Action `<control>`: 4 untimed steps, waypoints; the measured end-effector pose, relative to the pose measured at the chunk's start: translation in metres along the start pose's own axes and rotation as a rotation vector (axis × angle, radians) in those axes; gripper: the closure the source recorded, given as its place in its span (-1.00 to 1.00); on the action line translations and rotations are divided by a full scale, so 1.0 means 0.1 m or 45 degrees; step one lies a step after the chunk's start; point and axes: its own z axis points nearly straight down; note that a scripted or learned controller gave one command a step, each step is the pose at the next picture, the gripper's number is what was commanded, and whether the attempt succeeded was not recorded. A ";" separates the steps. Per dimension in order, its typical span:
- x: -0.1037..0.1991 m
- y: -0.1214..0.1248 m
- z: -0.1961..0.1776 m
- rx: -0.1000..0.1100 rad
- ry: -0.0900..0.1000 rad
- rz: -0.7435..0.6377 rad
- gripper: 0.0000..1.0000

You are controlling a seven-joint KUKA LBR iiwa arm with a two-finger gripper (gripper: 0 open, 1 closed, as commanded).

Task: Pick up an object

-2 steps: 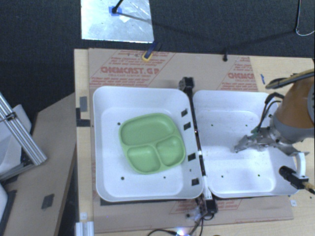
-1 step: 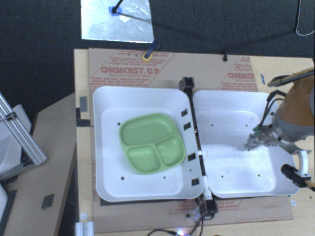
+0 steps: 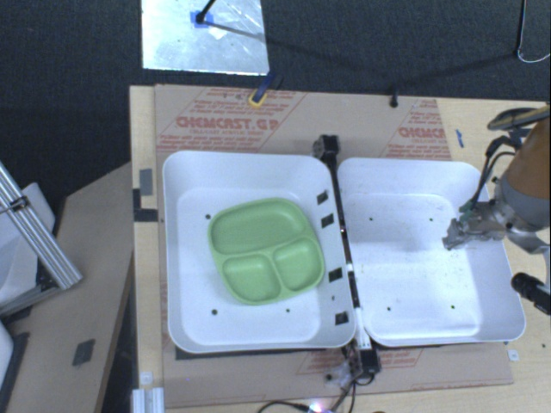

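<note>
A: Plate (image 3: 264, 251), green, with three sections. Lies flat in the left bin (image 3: 185, 188), a little right of middle, well apart from everything else.

B: Looks light, stiff plastic, likely slippery. Too broad to span across; best pinched at the raised rim or over a divider ridge.

A: Further right, right bin (image 3: 379, 325), just a few dark specks on its floor.

B: Then gripper (image 3: 456, 233), low over that bin's right side, near the wall. Nothing seen between its tips. Open or closed? Can't tell, too small and blurred.

A: So nothing taken yet.
</note>
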 end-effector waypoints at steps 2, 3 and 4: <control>-0.05 0.11 -0.66 0.004 0.001 -0.001 1.00; 0.42 0.23 -0.59 0.005 0.003 -0.006 1.00; 0.86 0.35 -0.57 0.005 0.005 -0.007 1.00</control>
